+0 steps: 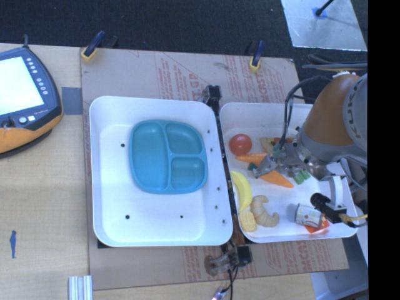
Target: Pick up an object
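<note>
Landmark: divided plate [168,155], lying in left bin [106,227], toward its far half. Right bin [250,110] just right of left bin, rims touching. In right bin, all right of plate: tomato [240,144] nearest far side; two carrots [276,179] further right; banana [243,189] along bin's left wall; corn [247,220] and peanut [264,210] toward near edge; can [308,215] furthest right. Tool [273,163] low over carrots. Tablet [22,95] on counter [44,192], well left of plate. Two clamps [94,45] at counter's far edge, behind plate.
</note>
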Controlling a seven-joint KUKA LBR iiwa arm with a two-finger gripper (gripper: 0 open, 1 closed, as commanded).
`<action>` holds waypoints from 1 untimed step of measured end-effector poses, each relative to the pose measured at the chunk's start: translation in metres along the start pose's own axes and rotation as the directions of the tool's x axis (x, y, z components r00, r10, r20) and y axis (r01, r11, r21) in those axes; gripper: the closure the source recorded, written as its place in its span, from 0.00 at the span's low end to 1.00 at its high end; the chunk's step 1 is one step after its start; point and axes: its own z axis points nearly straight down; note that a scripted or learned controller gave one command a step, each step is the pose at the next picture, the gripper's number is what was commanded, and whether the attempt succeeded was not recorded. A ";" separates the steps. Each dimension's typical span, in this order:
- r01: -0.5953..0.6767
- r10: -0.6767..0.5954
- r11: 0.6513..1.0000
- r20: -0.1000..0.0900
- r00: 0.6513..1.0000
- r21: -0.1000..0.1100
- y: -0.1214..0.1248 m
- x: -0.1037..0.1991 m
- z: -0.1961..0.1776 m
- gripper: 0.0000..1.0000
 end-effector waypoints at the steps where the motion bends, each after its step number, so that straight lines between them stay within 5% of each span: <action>1: -0.001 0.001 1.000 0.001 1.000 0.004 -0.001 -0.002 -0.010 1.00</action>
